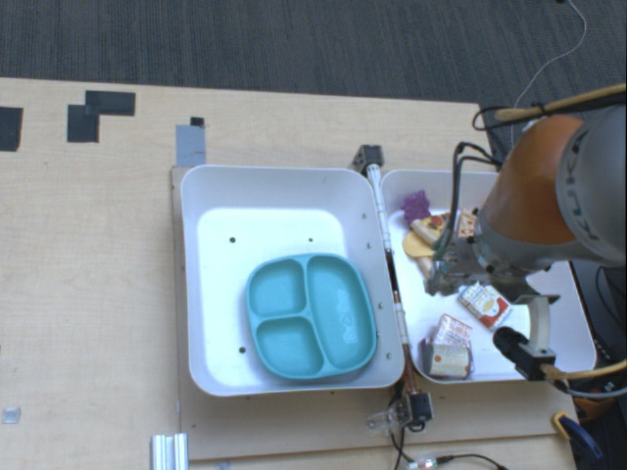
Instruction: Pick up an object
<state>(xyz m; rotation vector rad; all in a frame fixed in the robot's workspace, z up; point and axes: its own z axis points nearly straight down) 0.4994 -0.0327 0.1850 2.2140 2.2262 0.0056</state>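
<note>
Carefully lower the tool, finger state untellable, squarely over the red-and-white packet just beside it.

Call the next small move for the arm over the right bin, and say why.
Probably a short descent at its current spot. The tool hangs low in the right bin among small packets: a red-and-white one beside it, a yellow piece behind. No item is seen held, so the pick isn't done.
</note>
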